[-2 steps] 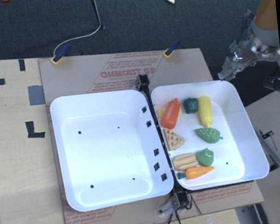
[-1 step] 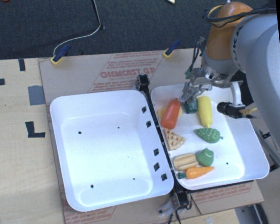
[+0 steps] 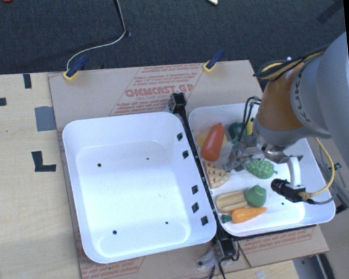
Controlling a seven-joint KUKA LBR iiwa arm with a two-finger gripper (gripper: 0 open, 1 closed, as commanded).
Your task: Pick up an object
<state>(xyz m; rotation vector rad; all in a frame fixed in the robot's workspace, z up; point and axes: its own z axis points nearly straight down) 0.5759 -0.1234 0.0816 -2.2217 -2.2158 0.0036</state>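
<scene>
The right bin (image 3: 315, 214) holds several toy foods: a red pepper (image 3: 212, 141), a dark green item (image 3: 235, 129), a waffle piece (image 3: 217, 175), a light green bumpy bunch (image 3: 260, 169), a green pepper (image 3: 255, 195), a tan bun (image 3: 230, 200) and an orange carrot (image 3: 248, 214). My gripper (image 3: 238, 157) hangs low over the middle of this bin, between the red pepper and the bumpy bunch, just above the waffle. Nothing shows between its fingers.
The left bin (image 3: 79, 177) lies beside the right one, split by a black divider (image 3: 193, 165). Both rest on a cardboard sheet (image 3: 151, 92) with blue-yellow clamps (image 3: 75, 65) at its far edge. The grey arm (image 3: 307, 100) covers the right bin's far right corner.
</scene>
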